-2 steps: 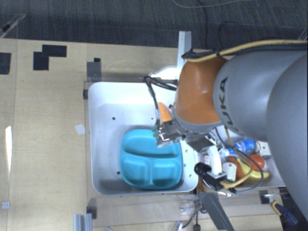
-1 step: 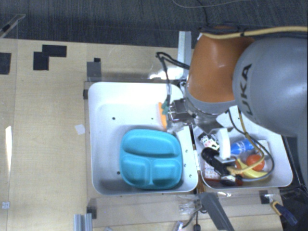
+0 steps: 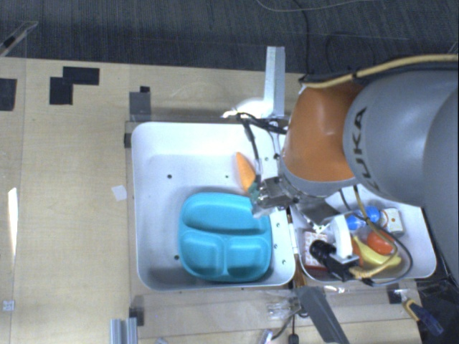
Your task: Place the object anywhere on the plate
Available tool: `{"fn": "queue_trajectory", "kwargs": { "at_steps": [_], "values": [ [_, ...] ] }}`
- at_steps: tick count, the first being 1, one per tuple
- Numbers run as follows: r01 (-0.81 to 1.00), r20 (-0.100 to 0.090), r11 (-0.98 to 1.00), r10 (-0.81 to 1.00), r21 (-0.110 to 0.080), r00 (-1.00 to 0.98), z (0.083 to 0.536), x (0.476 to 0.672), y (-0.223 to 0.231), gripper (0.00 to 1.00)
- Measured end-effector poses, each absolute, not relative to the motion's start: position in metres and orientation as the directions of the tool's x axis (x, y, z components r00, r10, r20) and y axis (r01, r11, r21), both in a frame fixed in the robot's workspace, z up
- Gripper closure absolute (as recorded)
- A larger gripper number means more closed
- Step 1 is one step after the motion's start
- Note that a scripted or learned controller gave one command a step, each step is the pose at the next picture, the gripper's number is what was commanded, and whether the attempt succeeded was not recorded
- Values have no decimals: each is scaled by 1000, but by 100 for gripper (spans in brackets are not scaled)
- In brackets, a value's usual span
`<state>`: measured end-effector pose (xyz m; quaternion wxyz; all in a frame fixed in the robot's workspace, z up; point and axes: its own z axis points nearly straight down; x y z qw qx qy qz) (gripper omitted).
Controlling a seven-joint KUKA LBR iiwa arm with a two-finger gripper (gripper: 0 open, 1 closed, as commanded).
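- Camera view: the gripper (image 3: 262,196) sits at centre frame, at the upper right rim of the blue divided plate (image 3: 226,236); whether it is clenched or released cannot be told.
- An orange carrot-like object (image 3: 245,170) lies just above it in the left bin (image 3: 154,192), near the plate.
- Judged step: carrying over; next, the object must end on the plate.
- The arm (image 3: 373,135) hides much of the right bin (image 3: 423,256).

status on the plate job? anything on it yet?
Done: the arm has reached over the left bin, with its gripper at the right edge of the blue plate. In hand: an orange carrot-like object sits just above the gripper; whether it is gripped is unclear. Left: the plate's compartments look bare, so placement remains.
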<state>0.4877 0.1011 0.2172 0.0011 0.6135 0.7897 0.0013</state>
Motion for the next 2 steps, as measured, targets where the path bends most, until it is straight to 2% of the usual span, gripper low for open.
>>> {"fn": "queue_trajectory", "kwargs": {
  "at_steps": [1,2],
  "values": [
    [970,0,241,970,3,-241,231,487,120,100],
    [988,1,-153,988,2,153,260,487,130,100]
  ]
}}
